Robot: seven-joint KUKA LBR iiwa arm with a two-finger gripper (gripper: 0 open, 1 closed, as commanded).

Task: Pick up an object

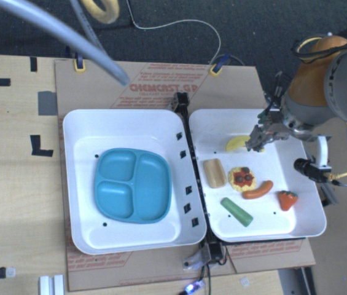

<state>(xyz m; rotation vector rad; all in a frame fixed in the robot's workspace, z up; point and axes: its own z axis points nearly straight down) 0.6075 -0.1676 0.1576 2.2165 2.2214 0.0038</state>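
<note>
Gripper (258, 141) low in right bin (305, 223), upper part, tip just beside yellow piece (237, 143); contact unclear, grip width cannot tell. Below it: bread roll (214, 173), small pizza (242, 178), sausage (258, 191), green stick (236, 211), red pepper (287, 200). Blue divided plate (132, 185) in left bin (84, 137)

Grey arm (339, 97), orange band, dark metal wrist, black cables, dark fingers (258, 141)

A divided plate (131, 184) lies in the left bin (78, 128); the right bin (213, 123) holds a bun (214, 173), sausage (257, 191) and other toy food.
</note>
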